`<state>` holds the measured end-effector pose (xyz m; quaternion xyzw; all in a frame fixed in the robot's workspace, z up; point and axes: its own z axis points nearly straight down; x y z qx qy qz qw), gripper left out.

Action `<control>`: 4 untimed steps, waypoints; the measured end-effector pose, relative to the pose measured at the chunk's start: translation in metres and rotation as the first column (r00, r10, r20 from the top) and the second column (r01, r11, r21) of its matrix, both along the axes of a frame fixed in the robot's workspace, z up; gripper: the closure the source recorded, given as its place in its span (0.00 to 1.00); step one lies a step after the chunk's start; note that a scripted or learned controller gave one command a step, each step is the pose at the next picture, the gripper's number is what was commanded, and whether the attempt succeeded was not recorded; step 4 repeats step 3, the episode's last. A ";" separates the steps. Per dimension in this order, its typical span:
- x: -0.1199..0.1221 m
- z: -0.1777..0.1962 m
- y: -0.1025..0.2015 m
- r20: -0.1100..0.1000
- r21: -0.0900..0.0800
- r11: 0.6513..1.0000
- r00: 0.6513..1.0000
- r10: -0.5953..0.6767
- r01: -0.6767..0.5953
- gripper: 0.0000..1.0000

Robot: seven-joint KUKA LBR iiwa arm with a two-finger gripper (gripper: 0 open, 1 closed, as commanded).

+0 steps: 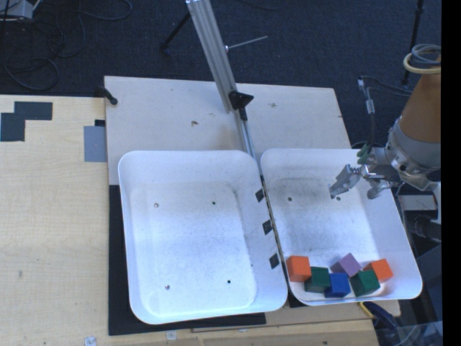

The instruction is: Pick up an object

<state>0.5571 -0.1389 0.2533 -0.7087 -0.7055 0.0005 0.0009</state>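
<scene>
Several small blocks lie huddled along the near edge of the right bin [317, 215]: an orange block [299, 267], a dark green one [316, 280], a blue one [338, 285], a purple one [349, 264], a green one [365, 282] and a second orange one [381, 269]. My gripper [344, 183] hangs over the far right part of that bin, well above and behind the blocks. Its fingers are spread apart with nothing between them.
The left bin [191, 229] sits beside the right one, with black clips along the shared rim. A slanted aluminium bar [216, 56] rises from the bench behind the bins. Cables and a stand lie at the far right.
</scene>
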 end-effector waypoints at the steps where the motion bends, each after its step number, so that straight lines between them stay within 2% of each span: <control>1: -0.015 0.106 -0.030 0.008 -0.004 1.000 1.000 0.003 -0.002 0.00; 2: -0.050 -0.068 -0.029 -0.009 0.003 1.000 1.000 0.004 -0.004 0.00; 3: 0.052 -0.151 -0.070 -0.001 0.000 1.000 1.000 0.007 -0.007 0.00; 4: 0.052 -0.151 -0.070 -0.001 0.000 1.000 1.000 0.007 -0.007 0.00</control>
